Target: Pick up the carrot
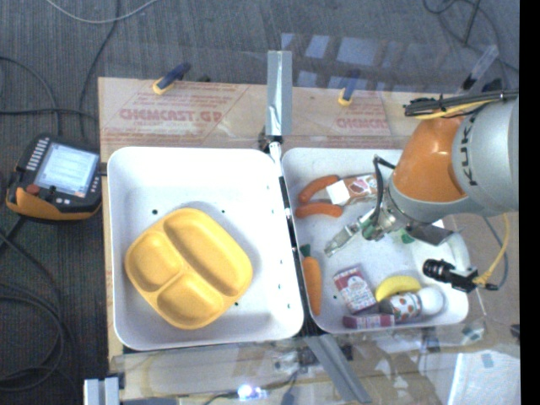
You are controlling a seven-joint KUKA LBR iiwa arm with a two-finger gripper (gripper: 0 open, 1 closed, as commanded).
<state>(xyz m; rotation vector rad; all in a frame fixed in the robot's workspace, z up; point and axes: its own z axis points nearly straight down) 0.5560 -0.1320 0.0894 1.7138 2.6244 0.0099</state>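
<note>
Carrot [312, 282] lies lower centre of the frame, tight against the right bin's [460, 310] left wall. Fingers [336, 243] hover just above-right, slightly spread, pinching nothing. That wall could block one finger and spoil the grasp.

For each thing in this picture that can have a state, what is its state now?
carrot: lying at the left wall of the right bin, not held.
gripper: low over the right bin, apart from the carrot, nothing seen in it.
yellow tray: lying in the left bin, its compartments bare.
sausages: lying at the far side of the right bin.
banana: lying at the near side of the right bin.
pendant: screen lit.
</note>
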